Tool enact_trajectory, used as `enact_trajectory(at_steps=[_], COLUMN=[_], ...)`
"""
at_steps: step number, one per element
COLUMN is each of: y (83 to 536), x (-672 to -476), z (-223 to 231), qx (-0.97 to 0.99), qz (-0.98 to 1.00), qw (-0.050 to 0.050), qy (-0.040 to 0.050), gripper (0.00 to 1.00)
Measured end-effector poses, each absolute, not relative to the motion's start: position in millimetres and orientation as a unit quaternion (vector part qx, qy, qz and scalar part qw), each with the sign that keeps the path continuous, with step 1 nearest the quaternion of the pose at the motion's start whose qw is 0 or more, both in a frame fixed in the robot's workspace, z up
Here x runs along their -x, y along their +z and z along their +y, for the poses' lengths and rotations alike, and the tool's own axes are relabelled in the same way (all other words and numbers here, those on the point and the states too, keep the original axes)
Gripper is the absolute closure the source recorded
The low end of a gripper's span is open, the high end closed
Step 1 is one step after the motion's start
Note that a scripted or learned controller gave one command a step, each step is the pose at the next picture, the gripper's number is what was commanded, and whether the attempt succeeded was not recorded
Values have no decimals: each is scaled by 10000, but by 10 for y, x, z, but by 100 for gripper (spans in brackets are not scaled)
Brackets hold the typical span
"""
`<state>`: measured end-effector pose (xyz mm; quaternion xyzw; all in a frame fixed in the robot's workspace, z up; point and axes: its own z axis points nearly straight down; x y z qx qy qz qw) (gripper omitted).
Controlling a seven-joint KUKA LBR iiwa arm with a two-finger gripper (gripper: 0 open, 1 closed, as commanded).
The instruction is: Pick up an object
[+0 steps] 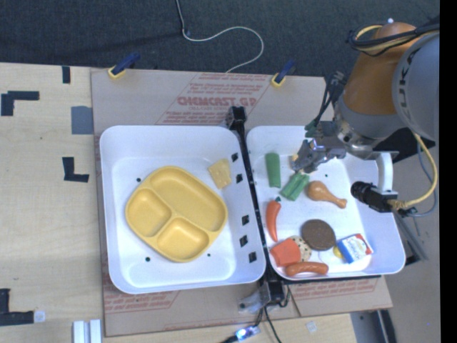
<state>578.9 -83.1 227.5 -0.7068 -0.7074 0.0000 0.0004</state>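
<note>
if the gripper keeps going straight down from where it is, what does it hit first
Most likely the green block lying just under the gripper, though depth is hard to judge from this slanted view.

A pale wooden worktop (43, 213) carries a few black tape marks (71, 168) on its left part. On it lies a flat brown cardboard sheet with red print (207, 102), pinned at its far edge by two yellow-and-blue clamps (123, 65) (283, 71). Beyond is dark grey carpet (86, 13), crossed by a thin white cable (221, 34).

Two shallow white bins sit side by side on the cardboard, the left bin (114, 141) and the right bin (364, 220), with a black strip (246, 184) along their join. In the left bin rests a yellow three-compartment plastic plate (176, 213), and just beside its far right corner lies a small pale yellow wedge (220, 173).
</note>
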Motion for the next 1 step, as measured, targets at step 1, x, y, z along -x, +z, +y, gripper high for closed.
enact_trajectory(at_steps=[1], y=[2333], x=[-5844], z=[-876], qx=[7066], qz=[-7077], qw=[5], qy=[4], gripper=[100])
